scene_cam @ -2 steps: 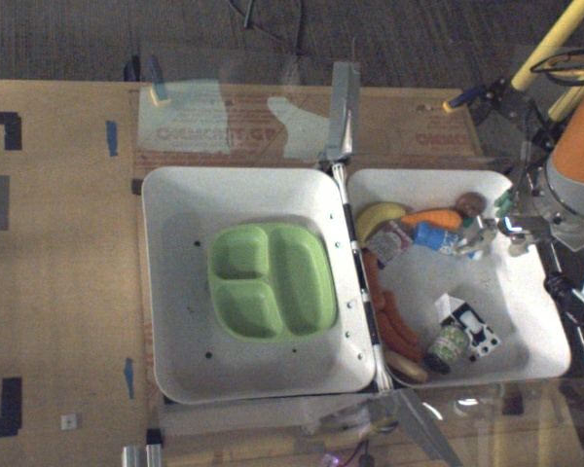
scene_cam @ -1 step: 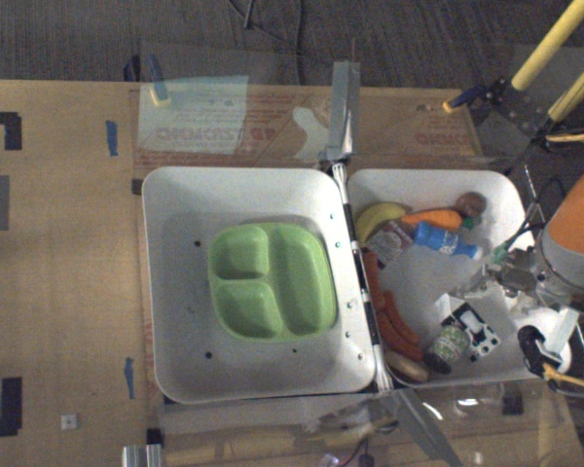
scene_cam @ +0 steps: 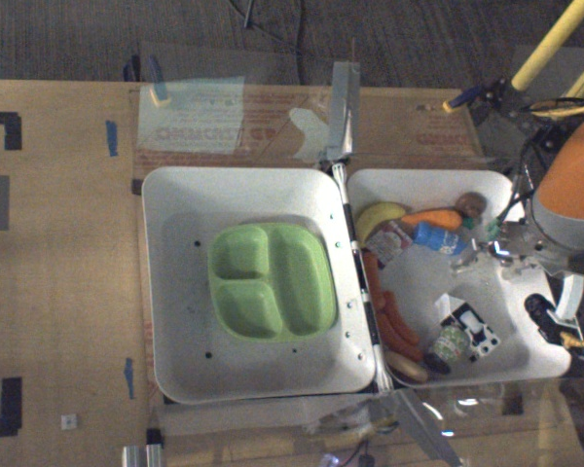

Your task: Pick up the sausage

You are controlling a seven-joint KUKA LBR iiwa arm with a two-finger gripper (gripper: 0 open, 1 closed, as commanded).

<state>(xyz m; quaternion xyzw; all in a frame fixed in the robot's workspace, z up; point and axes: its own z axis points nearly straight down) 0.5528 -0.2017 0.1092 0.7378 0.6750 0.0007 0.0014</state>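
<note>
So the sausage [scene_cam: 397,325] is lying in the right bin [scene_cam: 526,353], tucked along its left wall, running at a slant from upper left down to lower right. It's reddish-orange and looks like a toy link, so my guess is light, a bit rubbery, and smooth enough to roll or squirt out of a pinch. I'd grab it across the middle, fingers either side of its narrow width, not at the rounded ends.

Room is the annoying part. The bin wall sits just beside its left side, another reddish piece [scene_cam: 372,282] runs along the wall above it, and a tan rounded thing [scene_cam: 407,366] touches or nearly touches its lower end. To the right there's bare white floor, then a small green can [scene_cam: 450,343] and a black-and-white box [scene_cam: 475,327] near it. So one finger has space and the wall-side finger barely does.

The gripper [scene_cam: 506,251] hangs over the bin's upper right, well apart from the sausage, and I honestly can't tell its state. The left bin [scene_cam: 175,261] with the green divided plate [scene_cam: 273,282] is out of the way.
</note>
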